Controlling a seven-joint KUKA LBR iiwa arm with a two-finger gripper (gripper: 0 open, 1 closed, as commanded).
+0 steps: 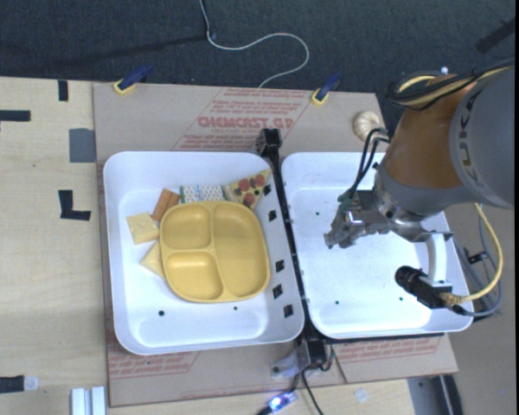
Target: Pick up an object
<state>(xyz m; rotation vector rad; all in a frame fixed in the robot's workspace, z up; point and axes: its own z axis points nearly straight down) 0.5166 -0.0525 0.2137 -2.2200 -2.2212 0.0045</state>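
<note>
A yellow divided plate (214, 251) lies in the left bin (125, 314), tilted a little. Along its upper and left edges lie small flat pieces: an orange-brown one (165, 203), pale yellow ones (142, 228), a patterned card (201, 194) and a pizza-like slice (251, 188). My gripper (343, 233) hangs over the right bin (363, 318), near its upper middle, well to the right of the plate. Nothing shows between its fingers.
The two bins meet at a black divider strip (281, 232). Both stand on a cardboard sheet (233, 119) held by clips. A small round beige knob (364, 125) sits beyond the right bin's top edge. A white cable (259, 46) loops across the dark floor behind.
</note>
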